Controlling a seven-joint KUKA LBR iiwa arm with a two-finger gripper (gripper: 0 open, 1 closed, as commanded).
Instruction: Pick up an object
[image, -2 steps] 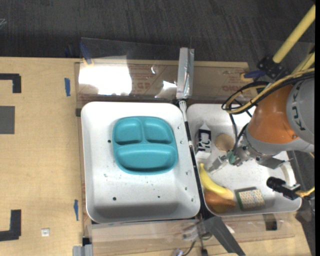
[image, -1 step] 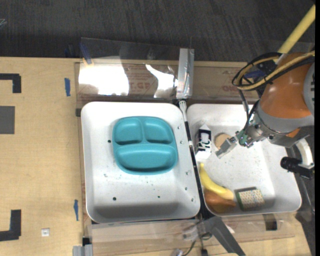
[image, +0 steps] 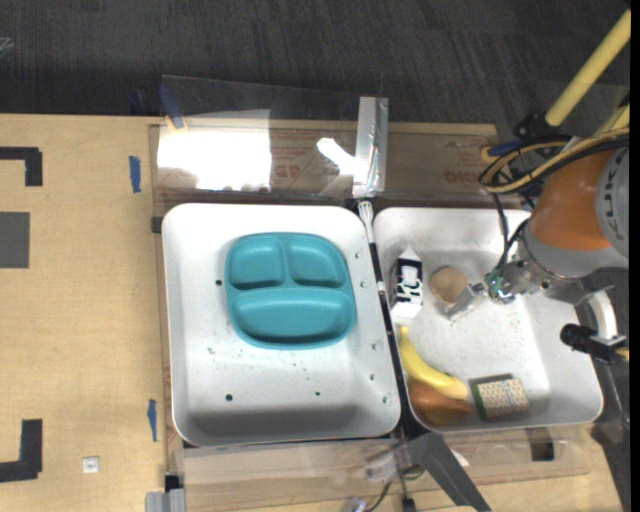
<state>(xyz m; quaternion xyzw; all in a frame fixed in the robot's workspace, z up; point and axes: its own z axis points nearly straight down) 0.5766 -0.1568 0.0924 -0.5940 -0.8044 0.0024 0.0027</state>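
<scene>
Looking at it, you're at the approach step: gripper (image: 468, 296) sits low in the right bin (image: 560, 400) just beside the tan round object (image: 447, 284), can't tell the finger state, so next you'd center over it and close.

teal tray (image: 290, 288) | yellow banana (image: 432, 373) | white bins (image: 190, 330) | orange arm band (image: 572, 205)

A small white packet (image: 408, 283) in the right bin (image: 560, 340) carries black markings, too blurred to read; no other text is legible.
</scene>
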